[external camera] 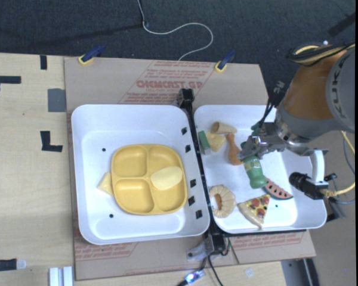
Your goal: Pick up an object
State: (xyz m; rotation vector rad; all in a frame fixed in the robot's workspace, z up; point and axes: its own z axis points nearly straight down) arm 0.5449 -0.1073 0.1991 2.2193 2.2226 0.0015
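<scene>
The gripper (255, 151) is parked low in the right bin (298, 219), right above the green bottle-ish toy (256, 174), probably touching it. Whether it's clamped can't really be told. A watermelon slice (277, 190) and pizza slice (255, 209) are seen nearby.

Smooth, glossy white plastic bins (86, 159); matt yellow plastic tray (131, 192); brown cardboard sheet (161, 82); pale wood-look bench (18, 189).

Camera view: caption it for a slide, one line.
Arm's tool hovers over toy foods in the right bin, above a green bottle; yellow divided plate sits in the left bin.
</scene>
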